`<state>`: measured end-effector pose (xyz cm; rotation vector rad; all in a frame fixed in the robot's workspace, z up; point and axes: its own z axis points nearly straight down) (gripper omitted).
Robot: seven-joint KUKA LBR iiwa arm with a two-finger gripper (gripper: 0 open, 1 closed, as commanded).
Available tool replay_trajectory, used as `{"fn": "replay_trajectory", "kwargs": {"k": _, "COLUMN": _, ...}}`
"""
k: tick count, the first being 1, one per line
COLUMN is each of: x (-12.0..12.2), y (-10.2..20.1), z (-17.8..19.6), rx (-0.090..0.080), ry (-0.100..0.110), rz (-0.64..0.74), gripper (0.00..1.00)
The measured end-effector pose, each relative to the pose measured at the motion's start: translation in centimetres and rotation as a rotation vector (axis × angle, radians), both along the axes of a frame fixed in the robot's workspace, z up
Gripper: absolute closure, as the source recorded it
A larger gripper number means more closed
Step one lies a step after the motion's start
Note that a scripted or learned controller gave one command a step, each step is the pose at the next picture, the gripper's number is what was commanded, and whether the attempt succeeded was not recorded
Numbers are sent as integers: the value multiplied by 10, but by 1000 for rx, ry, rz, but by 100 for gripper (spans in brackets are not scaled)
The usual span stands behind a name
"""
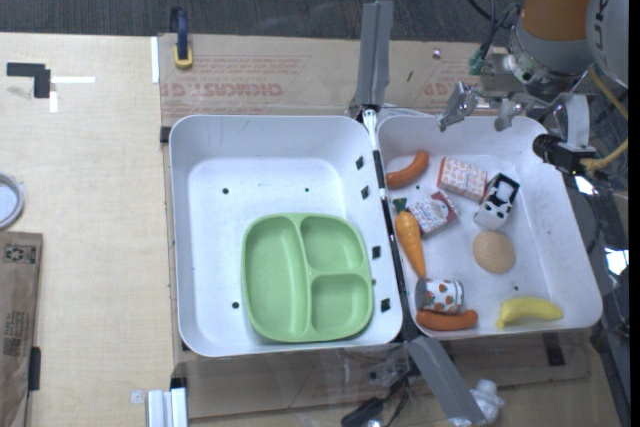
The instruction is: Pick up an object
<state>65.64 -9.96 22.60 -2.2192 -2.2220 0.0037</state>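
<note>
The right bin (pixel 570 215) holds several toy foods: a sausage (pixel 407 170), a pink box (pixel 462 178), a black-and-white cow figure (pixel 497 200), a small packet (pixel 432 213), a carrot (pixel 410 240), a tan round bun (pixel 493 252), a banana (pixel 530 312), a small printed can (pixel 440 293) and a second sausage (pixel 447 320). My gripper (pixel 480 115) hovers over the bin's far edge, above and behind the pink box. Its fingers are spread open with nothing between them.
The left bin (pixel 200 215) contains a green divided plate (pixel 307 277). A grey divider bar (pixel 375 65) rises between the bins at the back. Cables and the arm's body crowd the right side near the right bin's wall.
</note>
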Motion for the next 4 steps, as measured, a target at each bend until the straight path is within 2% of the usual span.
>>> {"fn": "replay_trajectory", "kwargs": {"k": 1, "x": 3, "y": 4, "z": 7, "rx": 0, "ry": -2, "rz": 318, "gripper": 0}}
{"fn": "replay_trajectory", "kwargs": {"k": 2, "x": -45, "y": -48, "z": -64, "rx": 1, "ry": -1, "rz": 198, "gripper": 0}}
{"fn": "replay_trajectory", "kwargs": {"k": 3, "x": -47, "y": -100, "z": -124, "rx": 0, "ry": -4, "rz": 214, "gripper": 0}}
{"fn": "replay_trajectory", "kwargs": {"k": 4, "x": -47, "y": -100, "z": -115, "rx": -1, "ry": -5, "rz": 211, "gripper": 100}}
